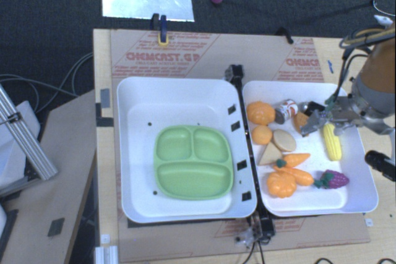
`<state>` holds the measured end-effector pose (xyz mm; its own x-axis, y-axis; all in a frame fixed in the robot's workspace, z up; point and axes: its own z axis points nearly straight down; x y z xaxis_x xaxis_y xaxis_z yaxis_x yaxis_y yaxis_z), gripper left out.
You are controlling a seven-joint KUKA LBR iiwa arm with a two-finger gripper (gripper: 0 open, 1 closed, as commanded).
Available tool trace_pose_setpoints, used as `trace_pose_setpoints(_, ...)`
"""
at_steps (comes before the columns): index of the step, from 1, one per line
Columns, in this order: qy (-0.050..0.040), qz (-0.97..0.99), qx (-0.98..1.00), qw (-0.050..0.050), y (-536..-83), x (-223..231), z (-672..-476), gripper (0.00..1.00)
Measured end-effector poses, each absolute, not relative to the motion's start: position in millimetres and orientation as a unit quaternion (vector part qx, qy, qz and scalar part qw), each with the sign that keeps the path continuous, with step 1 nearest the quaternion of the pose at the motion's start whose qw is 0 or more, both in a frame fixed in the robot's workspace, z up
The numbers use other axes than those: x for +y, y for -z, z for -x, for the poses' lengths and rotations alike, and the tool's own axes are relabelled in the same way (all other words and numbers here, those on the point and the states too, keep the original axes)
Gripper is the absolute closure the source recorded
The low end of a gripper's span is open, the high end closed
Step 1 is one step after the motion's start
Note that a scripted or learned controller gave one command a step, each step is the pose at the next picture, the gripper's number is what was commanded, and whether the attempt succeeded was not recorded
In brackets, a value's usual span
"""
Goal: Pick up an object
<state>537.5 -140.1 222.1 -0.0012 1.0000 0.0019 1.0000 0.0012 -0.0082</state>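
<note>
The pincer hangs low over the right bin, reaching in from its right wall, and its dark tip sits just beside the top end of the corn cob. How far it is opened I cannot tell, and nothing can be made out in its grip.

Taking the corn cob as the marker: it lies lengthwise, apart from its neighbours, which probably makes it the easiest target here. Just to its left sit a brown piece and a small can, near the tip too. Further left come two orange fruits, a pale round slice and a tan wedge. Below and to its left lie a carrot, a small pumpkin and purple grapes. Well to its left, the left bin holds a green divided plate, likely meant for receiving the picks.
</note>
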Motion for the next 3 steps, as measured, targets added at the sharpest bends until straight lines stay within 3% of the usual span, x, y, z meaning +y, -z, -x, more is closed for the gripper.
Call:
trace_pose_setpoints(1,0.0003,0.706,-0.708,0.0,-226.6,-139.8,-539.6,0.0)
trace_pose_setpoints(3,-0.0006,0.707,-0.708,0.001,-119.1,-139.8,-530.5,0.0)
